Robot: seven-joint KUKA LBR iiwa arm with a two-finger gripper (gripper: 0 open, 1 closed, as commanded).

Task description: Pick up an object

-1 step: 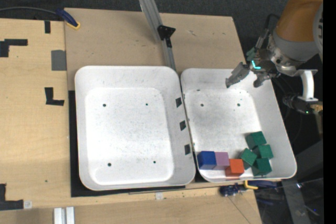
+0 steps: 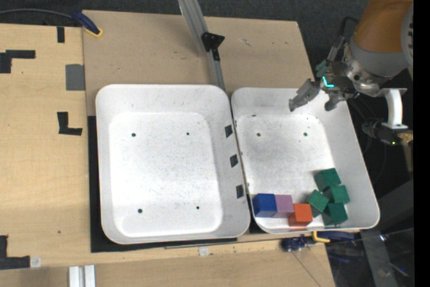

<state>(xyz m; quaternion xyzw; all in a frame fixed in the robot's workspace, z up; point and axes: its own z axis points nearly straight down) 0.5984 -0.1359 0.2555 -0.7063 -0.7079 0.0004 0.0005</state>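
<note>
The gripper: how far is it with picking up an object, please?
Nothing looks done yet. The gripper hangs over the far edge of the right bin, its jaws spread apart with nothing between them. The blocks, blue, purple, orange and green, all lie at the bin's near end. Left to do: reach a block, grasp it, lift it.

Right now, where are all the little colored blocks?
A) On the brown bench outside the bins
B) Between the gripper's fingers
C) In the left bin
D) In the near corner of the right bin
D: the blue block, purple block, orange block and green blocks sit bunched in the near corner of the right bin, far from the gripper at its far edge.
</note>
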